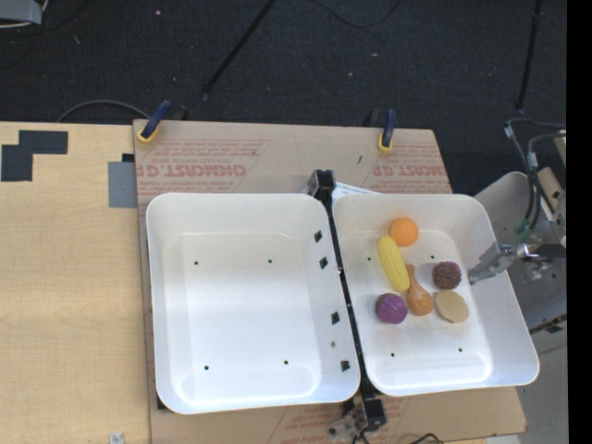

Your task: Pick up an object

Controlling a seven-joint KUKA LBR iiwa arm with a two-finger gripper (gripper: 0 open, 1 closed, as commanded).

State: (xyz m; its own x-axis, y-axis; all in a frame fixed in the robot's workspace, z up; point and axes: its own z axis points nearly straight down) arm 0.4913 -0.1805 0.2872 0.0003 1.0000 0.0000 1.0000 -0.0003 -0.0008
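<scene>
Starting at the left, we see the shallow white plastic left bin with nothing in it to lift. The clutter lies in the shallow white plastic right bin, in its middle.

There we find a round purple toy fruit, a long yellow toy corn cob and a small round orange ball. Just right of these sit a slim orange-brown toy piece, touching the purple one, then a flat tan oval piece and a dark maroon ball.

We judge them all light, stiff and fairly slick (probably hollow plastic), so round ones may roll from a pinch. The corn cob looks easiest, taken across its narrow middle.

At the right rim, the grey two-finger gripper holds nothing; we cannot tell how far its fingers are parted.
</scene>
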